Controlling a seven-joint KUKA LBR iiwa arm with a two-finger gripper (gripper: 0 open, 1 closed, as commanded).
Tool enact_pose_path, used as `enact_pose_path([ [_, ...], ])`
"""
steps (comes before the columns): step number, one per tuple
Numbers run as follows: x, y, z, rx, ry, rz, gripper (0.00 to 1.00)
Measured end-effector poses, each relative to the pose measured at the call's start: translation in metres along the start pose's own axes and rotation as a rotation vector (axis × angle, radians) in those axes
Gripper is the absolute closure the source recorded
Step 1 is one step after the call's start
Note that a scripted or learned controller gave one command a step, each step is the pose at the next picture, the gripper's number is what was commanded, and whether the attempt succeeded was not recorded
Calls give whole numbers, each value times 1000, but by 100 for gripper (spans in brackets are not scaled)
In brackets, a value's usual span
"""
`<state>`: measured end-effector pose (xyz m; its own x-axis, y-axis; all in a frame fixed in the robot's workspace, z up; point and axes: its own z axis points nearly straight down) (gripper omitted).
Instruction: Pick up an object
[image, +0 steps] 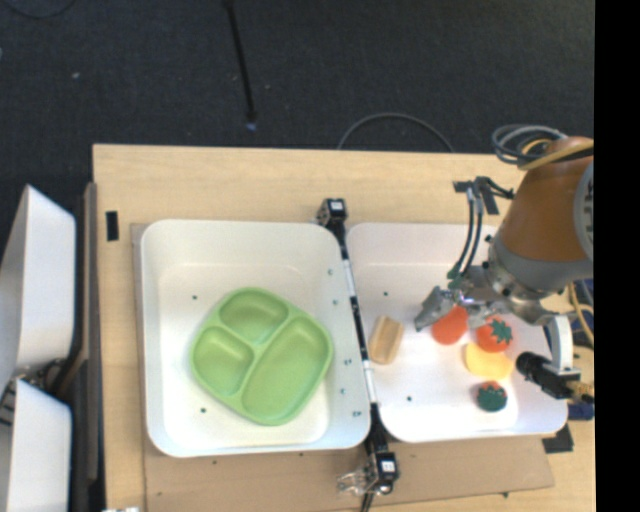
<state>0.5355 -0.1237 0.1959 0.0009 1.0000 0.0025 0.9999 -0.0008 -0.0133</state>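
Your arm (545, 215) comes in from the right, its orange band showing above the grey wrist, bent steeply down over the right-hand side. Your gripper (452, 308) hangs low at the wrist's left, pointing downward.

even overhead light, soft shadows, slightly blurry, dark floor beyond.
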Motion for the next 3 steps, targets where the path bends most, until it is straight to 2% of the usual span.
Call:
enact_pose_path([
  [1, 0, 3, -7, -15, -2, -3, 0],
  [2, 1, 1, 35, -11, -4, 1, 0],
  [3, 5, -3, 94, -12, -5, 2, 0],
])
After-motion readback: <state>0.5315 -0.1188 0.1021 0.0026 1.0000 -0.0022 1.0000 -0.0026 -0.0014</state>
